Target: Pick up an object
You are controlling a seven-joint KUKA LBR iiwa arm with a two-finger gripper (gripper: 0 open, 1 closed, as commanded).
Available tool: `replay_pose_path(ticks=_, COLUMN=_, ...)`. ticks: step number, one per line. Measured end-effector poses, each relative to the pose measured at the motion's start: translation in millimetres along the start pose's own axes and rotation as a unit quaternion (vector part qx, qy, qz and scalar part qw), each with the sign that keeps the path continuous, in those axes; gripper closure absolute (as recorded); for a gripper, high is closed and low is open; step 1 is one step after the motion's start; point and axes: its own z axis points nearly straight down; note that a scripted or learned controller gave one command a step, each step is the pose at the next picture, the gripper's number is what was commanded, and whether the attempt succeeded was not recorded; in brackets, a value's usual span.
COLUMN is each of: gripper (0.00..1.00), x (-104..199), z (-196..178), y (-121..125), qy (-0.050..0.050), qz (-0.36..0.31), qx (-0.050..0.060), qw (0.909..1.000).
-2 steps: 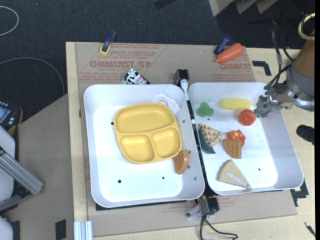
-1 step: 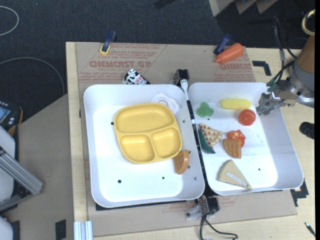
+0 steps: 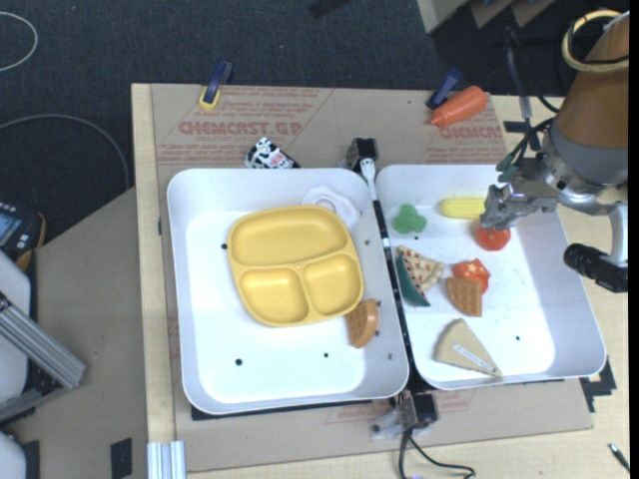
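My arm: it reaches in from the right, grey with the orange band above the wrist, over the right bin (image 3: 574, 297).
My fingers (image 3: 496, 220): they point down at the upper part of the right bin, directly over a red tomato-like piece (image 3: 492, 237). Whether they are spread or closed I cannot tell; the wrist housing covers them from this slant.
Red tomato-like piece: it lies on the bin floor right under my fingertips, its lower half showing below them. I cannot tell whether I touch it.
Yellow corn piece (image 3: 462, 207): just beside my fingers on the side toward the left bin, lying flat near the bin's far rim.
Green leafy piece (image 3: 408, 219): further along the same way, near the wall between the bins.
Pizza slice (image 3: 417, 270): nearer the camera than the green piece, close to the shared wall.
Red pepper-like piece (image 3: 472, 270): nearer the camera than the tomato, touching a brown waffle-like piece (image 3: 464, 295).
Cheese wedge (image 3: 465, 348): at the near end of the right bin.
Left bin (image 3: 205, 337): holds a yellow divided plate (image 3: 295, 264) and a brown pastry piece (image 3: 363, 321) at the plate's near right corner.
Worktop (image 3: 160, 148): an orange carrot toy (image 3: 459, 106) lies on it beyond the right bin.
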Motion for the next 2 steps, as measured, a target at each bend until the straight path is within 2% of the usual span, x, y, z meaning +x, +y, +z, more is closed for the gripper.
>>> replay_pose_path(ticks=1, gripper=1.00, x=47.1, z=16.0, y=-1.7, qy=0.000, qz=0.000, qx=0.002, qw=1.0000)
replay_pose_path(ticks=2, gripper=1.00, x=70.8, z=9.5, y=6.6, qy=-0.001, qz=0.001, qx=-0.002, qw=1.0000)
